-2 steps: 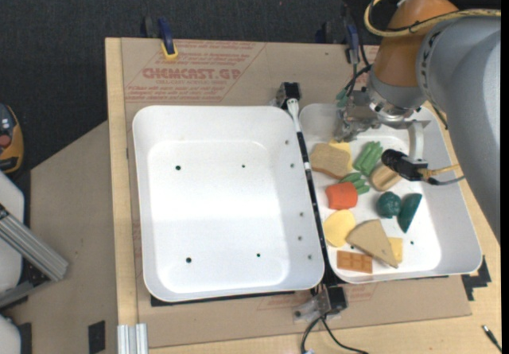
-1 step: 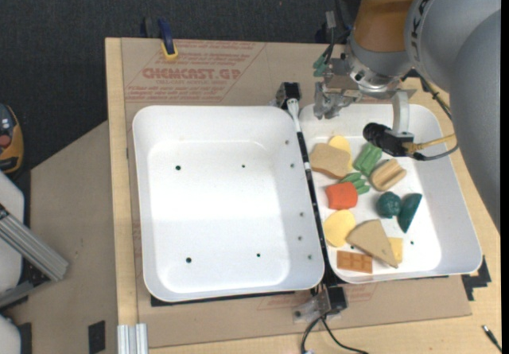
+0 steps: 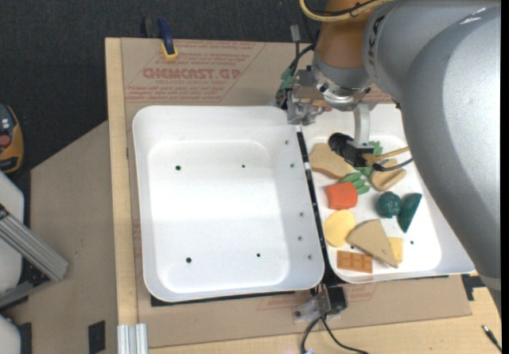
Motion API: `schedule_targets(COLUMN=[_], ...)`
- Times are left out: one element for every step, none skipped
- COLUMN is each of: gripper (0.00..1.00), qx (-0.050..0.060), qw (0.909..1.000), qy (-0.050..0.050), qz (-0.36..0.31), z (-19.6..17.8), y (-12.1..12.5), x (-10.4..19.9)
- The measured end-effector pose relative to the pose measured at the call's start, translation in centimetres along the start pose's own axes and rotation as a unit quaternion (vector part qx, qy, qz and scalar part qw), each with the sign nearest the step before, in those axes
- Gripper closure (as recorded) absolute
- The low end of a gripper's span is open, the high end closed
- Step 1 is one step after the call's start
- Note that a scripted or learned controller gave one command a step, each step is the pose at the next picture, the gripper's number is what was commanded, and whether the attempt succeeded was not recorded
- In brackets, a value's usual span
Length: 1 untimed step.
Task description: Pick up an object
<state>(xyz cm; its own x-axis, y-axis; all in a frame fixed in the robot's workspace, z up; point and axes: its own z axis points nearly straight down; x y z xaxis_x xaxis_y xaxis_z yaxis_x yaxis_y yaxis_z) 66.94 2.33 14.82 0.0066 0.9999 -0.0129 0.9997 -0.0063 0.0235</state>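
Observation:
My gripper [image 3: 303, 109] hangs over the far left corner of the right bin [image 3: 421, 261], close to the wall shared by the two bins. Nothing shows in its grasp. Just in front of it in that bin lies a tan bread-shaped piece [image 3: 327, 160]. Further forward are an orange-red piece [image 3: 343, 196], a small green piece [image 3: 360, 180], a second tan piece [image 3: 390, 178], two dark teal pieces [image 3: 389, 204], a yellow disc [image 3: 339, 227], a tan wedge [image 3: 374, 239] and a brown waffle [image 3: 355, 262].
The left bin [image 3: 215, 209] sits alongside, its right wall touching the right bin. Both rest on a brown board [image 3: 199, 70] with a blue clamp [image 3: 167, 36] at its far edge. My grey arm [image 3: 445, 66] covers the right bin's far right side.

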Motion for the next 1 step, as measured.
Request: schedule_targets(gripper=[1.0], qx=[0.01], qw=[0.9999], qy=[0.006], qz=[-0.004], z=[-6.5], y=[-0.09], x=[1.29])
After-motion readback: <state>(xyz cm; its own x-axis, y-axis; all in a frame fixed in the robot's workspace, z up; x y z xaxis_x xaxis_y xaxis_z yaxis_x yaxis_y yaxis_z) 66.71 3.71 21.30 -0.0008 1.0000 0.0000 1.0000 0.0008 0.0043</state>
